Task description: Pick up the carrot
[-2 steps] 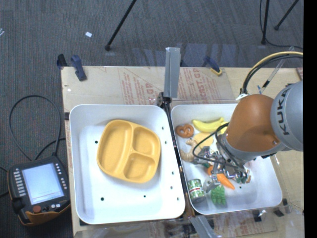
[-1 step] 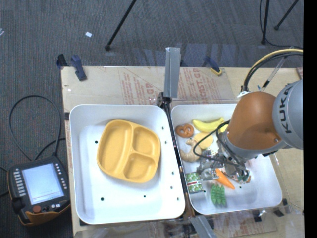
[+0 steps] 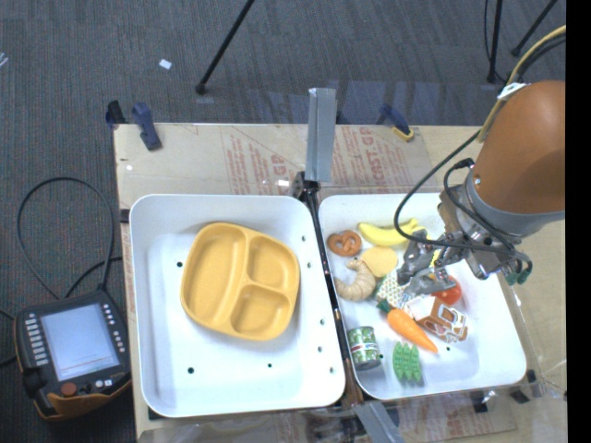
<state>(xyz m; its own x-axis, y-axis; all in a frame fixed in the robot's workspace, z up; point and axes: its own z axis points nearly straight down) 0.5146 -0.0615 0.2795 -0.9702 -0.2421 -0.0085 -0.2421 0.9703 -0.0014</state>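
1. Above the right bin (image 3: 499,363), the gripper (image 3: 417,270) hangs over the toys; I cannot tell how its hand is set.
2. Just below it, the carrot (image 3: 409,328) lies aslant on the bin floor, untouched.
3. Beside it sits a green can (image 3: 364,347); the left bin (image 3: 157,377) bears a yellow plate (image 3: 242,281).

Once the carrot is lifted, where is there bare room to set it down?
The left bin has bare floor all around the yellow plate, widest along its near edge. The right bin is crowded: carrot, can, pretzel, banana and the gripper.
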